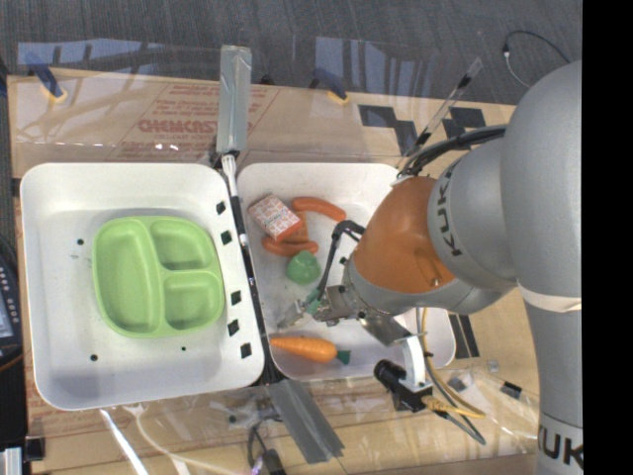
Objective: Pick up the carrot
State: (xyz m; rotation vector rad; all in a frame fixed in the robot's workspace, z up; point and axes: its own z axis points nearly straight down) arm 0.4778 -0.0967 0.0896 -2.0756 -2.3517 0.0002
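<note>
We see the carrot (307,347) lying at the near edge of the right bin (381,178). The gripper (300,312) hovers just above it — its jaws are open and grip nothing; the carrot is not between them.

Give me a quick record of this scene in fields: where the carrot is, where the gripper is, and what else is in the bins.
carrot: lying flat near the front edge of the right bin
gripper: just above the carrot, not holding it
other items in right bin: green round item, red-and-white box, orange sausage-like piece
left bin: holds a green divided tray
</note>
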